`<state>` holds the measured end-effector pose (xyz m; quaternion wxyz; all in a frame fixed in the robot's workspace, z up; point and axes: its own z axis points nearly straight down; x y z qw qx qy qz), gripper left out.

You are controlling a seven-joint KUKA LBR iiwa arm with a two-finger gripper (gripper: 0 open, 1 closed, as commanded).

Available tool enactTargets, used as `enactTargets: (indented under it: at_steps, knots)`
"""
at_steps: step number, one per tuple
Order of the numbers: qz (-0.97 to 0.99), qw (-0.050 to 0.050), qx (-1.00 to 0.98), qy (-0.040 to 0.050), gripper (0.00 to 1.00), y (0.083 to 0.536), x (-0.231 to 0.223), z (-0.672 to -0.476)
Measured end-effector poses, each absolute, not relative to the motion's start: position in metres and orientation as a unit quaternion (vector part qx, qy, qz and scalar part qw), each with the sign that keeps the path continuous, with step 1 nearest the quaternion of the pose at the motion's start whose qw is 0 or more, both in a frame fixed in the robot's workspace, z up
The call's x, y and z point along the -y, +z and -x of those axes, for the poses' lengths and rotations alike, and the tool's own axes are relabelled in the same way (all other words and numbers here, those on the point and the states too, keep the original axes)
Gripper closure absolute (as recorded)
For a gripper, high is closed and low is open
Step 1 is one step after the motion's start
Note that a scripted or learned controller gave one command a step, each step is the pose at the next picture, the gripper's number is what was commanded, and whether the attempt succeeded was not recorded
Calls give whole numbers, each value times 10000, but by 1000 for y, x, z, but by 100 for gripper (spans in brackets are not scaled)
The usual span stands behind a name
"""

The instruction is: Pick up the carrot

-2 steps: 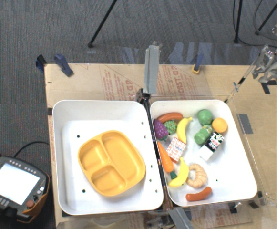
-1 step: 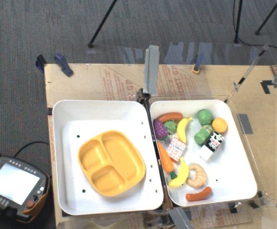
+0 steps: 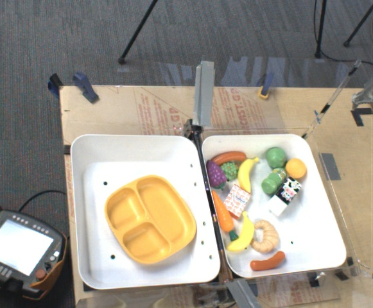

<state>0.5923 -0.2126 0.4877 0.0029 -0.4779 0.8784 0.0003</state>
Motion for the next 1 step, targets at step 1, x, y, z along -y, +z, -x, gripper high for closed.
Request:
enactTargets:
  at_steps: [1]
  knots:
    - [6810, 8, -7323, 45, 0, 387, 208, -610]
